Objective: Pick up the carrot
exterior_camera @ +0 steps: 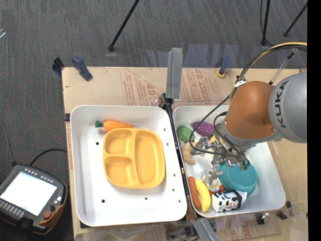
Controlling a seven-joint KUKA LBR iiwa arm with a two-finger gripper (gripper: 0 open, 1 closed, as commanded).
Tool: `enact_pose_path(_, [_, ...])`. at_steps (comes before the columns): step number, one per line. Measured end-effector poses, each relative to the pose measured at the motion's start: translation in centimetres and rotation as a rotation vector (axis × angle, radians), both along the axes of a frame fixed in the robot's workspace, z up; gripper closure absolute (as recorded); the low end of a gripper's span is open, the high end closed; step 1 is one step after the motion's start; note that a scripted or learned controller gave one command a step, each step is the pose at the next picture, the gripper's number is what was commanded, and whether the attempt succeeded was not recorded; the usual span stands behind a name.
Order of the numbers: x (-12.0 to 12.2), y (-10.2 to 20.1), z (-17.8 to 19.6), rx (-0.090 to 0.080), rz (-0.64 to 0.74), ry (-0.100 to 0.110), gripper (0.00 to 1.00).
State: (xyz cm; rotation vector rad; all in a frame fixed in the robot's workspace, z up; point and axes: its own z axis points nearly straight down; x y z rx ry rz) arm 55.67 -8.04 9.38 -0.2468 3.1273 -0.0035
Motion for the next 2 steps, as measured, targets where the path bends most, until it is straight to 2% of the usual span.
enact_pose_path(1, [3.1, -2.5, 2.5, 0.002, 0.102, 0.001, 0.00])
enact_pose_path(2, [4.0, -4.8, -0.7, 0.004, -0.233, 0.004, 0.00])
